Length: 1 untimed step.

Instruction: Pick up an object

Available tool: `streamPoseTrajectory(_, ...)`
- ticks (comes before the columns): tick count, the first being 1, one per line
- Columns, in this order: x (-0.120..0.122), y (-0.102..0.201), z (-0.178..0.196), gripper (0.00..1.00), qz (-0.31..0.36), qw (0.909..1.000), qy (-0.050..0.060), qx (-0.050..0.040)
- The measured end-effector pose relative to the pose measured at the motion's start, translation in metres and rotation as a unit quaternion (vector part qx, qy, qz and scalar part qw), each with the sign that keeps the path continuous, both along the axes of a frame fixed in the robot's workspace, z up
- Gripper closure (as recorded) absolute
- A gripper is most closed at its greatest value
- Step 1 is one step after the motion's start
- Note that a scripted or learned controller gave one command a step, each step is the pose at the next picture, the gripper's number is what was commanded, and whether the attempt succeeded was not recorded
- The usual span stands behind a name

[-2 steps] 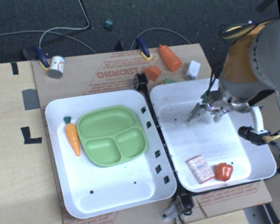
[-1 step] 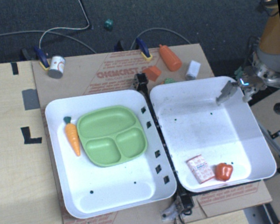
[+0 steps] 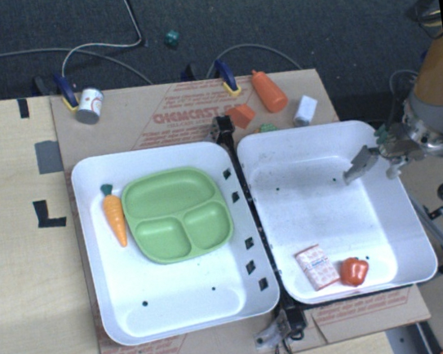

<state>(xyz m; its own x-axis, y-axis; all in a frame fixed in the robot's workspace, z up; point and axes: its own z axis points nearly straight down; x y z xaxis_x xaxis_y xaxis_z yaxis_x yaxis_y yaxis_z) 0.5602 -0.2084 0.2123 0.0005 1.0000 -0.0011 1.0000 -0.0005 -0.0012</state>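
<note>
Arm: grey with an orange band, enters from the right edge of the frame, at mid height, over the right rim of the right bin (image 3: pixel 404 211).
Gripper (image 3: pixel 365 161): sits over the upper right part of the right bin, pointing left. One grey finger (image 3: pixel 360 166) reaches toward the bin's middle. Whether the claw is spread or pressed together, I cannot tell. Nothing is seen between its fingers.
Red pepper toy (image 3: pixel 354 272): lies in the lower right corner of the right bin, well apart from the gripper.
Small packet (image 3: pixel 315 267): pink and white, lies just left of the red pepper toy, close beside it.
Left bin (image 3: pixel 101 256): holds a green divided plate (image 3: pixel 178 214) in its upper middle.
Toy carrot (image 3: pixel 114 215): lies just left of the green plate, leafy end up.
Cardboard above the bins: an orange bottle-shaped toy (image 3: pixel 269 91), a small orange block (image 3: pixel 243 115) and a pale cube (image 3: pixel 305 108).
Upper left of the cardboard: a small can (image 3: pixel 89 105) lying on its side.
</note>
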Motion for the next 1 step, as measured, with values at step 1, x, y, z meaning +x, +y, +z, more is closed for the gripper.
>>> streamPoseTrajectory(1, -0.0578, 0.0387, 0.0254, 0.0, 0.001, 1.0, 0.0, 0.0004)
